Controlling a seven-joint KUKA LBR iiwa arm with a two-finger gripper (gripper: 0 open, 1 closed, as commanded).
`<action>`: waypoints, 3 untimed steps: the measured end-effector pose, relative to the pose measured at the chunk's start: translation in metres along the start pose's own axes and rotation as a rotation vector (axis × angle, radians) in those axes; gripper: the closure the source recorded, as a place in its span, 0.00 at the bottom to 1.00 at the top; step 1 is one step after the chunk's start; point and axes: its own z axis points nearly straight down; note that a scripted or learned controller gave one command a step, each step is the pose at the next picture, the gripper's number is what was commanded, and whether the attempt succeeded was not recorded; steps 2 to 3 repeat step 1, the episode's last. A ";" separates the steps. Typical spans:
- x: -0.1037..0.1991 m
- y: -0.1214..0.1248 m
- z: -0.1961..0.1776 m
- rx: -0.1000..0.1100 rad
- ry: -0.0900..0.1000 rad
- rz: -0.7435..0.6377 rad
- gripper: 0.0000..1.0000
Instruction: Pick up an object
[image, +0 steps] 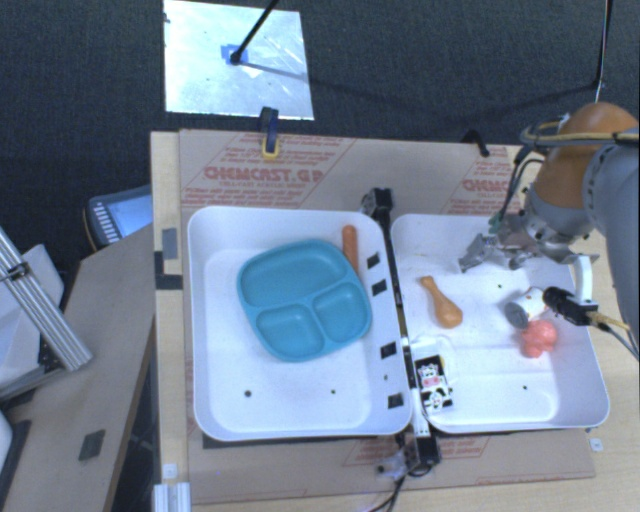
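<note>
Task things sit in the right bin (575, 400): an orange spoon (440, 300) lies near the bin's centre-left, handle pointing far-left; a pink ball (537, 337) rests toward the right wall, w/ a small grey-and-white item (522, 308) just beside it on the far side; a small black-and-white carton (432, 382) lies at the near-left corner, against the divider. Print on the carton too small to read.

Gripper (478, 256) hangs over the far part of the right bin, apart from all objects, nothing between its fingers; can't tell if they're spread or closed. Arm (580, 165) enters from the right, orange band above the wrist.

Left bin (215, 400) holds a blue 3-compartment plate (303, 298), and an orange carrot-like stick (350, 248) just beside the plate's far-right corner.

Both bins rest on a brown cardboard sheet (300, 170) printed in red "CHEMCAST GP", text repeated at the far right but partly cut off. A yellow clamp (270, 135) grips the sheet's far edge. Bench edge is pale wood; dark carpet behind, w/ a shiny foil square (238, 60) on it. Aluminium rail (35, 310) at far left.
</note>
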 end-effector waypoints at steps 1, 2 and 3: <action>0.000 0.001 -0.012 -0.004 -0.002 -0.002 1.00; 0.000 0.001 -0.012 -0.004 -0.002 -0.002 1.00; 0.000 0.001 -0.012 -0.004 -0.002 -0.002 1.00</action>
